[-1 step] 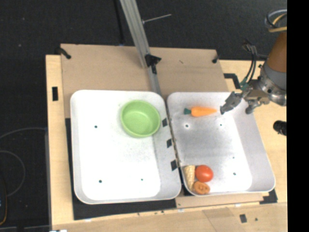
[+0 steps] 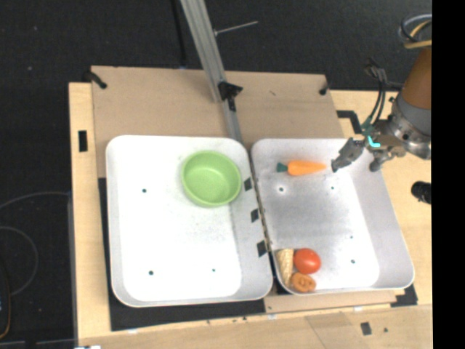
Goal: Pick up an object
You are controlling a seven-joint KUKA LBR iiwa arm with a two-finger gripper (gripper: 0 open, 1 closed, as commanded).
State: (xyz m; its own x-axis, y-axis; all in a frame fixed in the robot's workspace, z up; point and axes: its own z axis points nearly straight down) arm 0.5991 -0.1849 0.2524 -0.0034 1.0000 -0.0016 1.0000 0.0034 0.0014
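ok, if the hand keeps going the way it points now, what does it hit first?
Likely the carrot: the hand sits at the right bin's upper right, angled down-left toward it. Height is unclear from this slant.

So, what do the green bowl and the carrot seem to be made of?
The green bowl looks like moulded plastic: one even light-green colour, a smooth rim, a soft sheen. The carrot is probably a plastic toy too: flat bright orange with a neat dark-green stub, no surface marks. The view is too coarse to be sure of either.
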